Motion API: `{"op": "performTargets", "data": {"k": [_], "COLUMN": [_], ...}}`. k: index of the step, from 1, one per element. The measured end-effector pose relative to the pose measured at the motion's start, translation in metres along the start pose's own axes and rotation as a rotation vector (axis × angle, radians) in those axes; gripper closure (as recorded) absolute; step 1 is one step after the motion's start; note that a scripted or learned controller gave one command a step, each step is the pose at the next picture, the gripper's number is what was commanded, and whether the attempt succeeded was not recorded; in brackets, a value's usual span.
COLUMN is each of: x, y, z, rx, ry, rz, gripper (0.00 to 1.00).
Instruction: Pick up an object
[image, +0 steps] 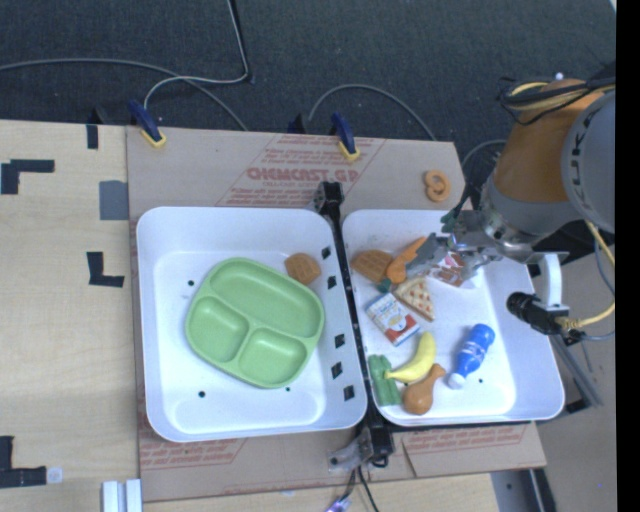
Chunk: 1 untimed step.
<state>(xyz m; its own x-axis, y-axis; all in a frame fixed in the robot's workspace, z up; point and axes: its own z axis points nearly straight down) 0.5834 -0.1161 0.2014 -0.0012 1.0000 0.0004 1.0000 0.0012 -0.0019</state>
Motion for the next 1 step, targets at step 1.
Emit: {"op": "performTargets", "data": {"k": [1], "x": [-0.012], "y": [0.0398], "z": [0.1121], "rx": [-0.002], "ry": [-0.001], "rz": [0.0], "gripper": [0.0]}}
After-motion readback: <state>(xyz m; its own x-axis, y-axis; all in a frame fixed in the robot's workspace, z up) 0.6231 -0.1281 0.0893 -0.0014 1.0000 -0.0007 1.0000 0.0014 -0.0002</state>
